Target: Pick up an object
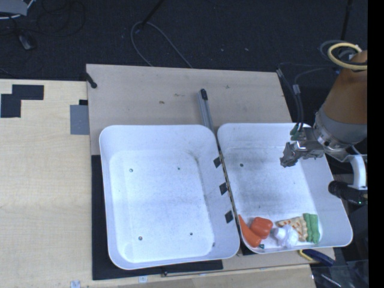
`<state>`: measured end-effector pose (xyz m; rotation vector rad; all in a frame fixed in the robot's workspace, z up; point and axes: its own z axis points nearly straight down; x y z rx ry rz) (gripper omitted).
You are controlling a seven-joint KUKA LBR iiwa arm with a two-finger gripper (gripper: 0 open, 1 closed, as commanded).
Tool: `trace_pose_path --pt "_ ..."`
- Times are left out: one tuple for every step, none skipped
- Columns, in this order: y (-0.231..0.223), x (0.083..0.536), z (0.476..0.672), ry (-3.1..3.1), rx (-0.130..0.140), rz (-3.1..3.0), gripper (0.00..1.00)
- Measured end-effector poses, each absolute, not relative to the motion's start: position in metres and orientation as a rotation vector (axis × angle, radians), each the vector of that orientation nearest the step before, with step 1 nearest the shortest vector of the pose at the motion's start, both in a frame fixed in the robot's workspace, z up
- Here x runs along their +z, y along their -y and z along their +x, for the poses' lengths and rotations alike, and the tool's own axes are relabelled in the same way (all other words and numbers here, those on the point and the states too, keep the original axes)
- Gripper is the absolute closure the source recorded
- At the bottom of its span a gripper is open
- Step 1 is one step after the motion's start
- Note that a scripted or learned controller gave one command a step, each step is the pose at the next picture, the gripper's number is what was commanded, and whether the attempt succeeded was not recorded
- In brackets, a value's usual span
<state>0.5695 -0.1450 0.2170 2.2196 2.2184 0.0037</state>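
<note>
The gripper hangs above the right bin, over its far right part; I cannot tell its state. The objects, a red pepper, a white lump and a green piece, lie along that bin's near edge. This looks like the approach step: next the arm must travel toward the near edge and descend onto one.

Two shallow white plastic bins looked smooth, faintly speckled; the pale wood-grain surface was matt; the orange plastic pepper shone
</note>
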Motion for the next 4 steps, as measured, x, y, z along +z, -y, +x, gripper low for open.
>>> trace_pose_path --pt "0.099 0.211 0.559 -2.225 0.000 2.219 1.00" --pt "0.049 0.205 0.549 -2.226 -0.001 2.219 1.00" --pt "0.001 0.206 0.535 -2.225 0.000 2.219 1.00" --pt "-0.049 0.221 0.542 -2.225 0.000 2.218 1.00"
